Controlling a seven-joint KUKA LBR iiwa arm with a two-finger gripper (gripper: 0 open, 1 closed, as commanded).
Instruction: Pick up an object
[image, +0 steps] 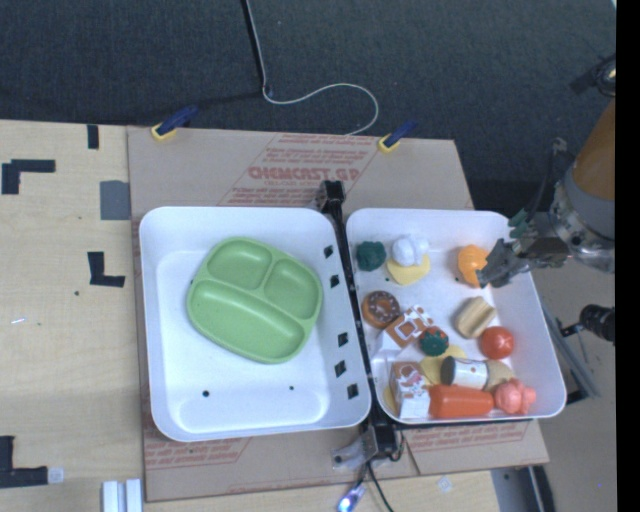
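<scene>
The right bin (520, 300) holds several small toy foods. Among them are an orange piece (469, 263), a white and yellow figure (408, 258), a dark green piece (371, 255), a brown donut (381, 307), a bread roll (474, 317), a red tomato (496, 343) and an orange carrot (460, 402). My gripper (497, 266) reaches in over the bin's right side, just right of the orange piece and level with it. Nothing is visibly held.
The left bin (165, 380) holds a green divided plate (257, 298). A black divider with clips (343, 300) runs between the two bins. A pink toy (514, 397) and a small can (466, 373) lie at the right bin's near edge. Cardboard (300, 170) underlies both bins.
</scene>
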